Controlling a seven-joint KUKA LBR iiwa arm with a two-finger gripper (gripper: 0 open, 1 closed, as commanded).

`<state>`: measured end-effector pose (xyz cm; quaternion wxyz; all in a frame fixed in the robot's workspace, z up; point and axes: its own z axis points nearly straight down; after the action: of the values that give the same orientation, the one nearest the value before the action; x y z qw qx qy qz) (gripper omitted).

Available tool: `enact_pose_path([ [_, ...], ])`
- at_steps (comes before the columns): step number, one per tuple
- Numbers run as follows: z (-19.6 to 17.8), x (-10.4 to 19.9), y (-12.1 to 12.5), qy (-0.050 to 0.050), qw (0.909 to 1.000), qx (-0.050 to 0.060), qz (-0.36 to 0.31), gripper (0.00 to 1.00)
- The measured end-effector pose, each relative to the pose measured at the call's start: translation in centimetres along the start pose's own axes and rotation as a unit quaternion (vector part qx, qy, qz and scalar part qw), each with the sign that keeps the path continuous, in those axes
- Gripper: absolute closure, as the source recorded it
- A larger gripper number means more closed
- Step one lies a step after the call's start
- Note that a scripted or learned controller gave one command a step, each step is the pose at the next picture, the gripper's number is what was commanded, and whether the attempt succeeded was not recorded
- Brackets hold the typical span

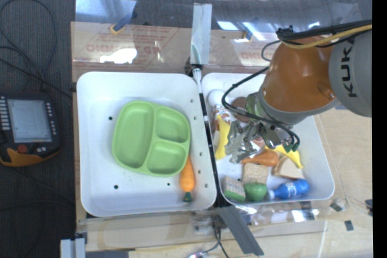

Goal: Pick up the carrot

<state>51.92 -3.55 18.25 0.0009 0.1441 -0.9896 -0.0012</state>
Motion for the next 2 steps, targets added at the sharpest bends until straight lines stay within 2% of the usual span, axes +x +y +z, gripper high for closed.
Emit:
enact_pose_path([
  [1, -11.4, 2.2, -7.7, -0.006, 0.9989, 0.006, -0.047, 1.0],
  [2, -7.8, -1.1, -2.9, -0.001, 0.998, 0.001, 0.063, 1.0],
])
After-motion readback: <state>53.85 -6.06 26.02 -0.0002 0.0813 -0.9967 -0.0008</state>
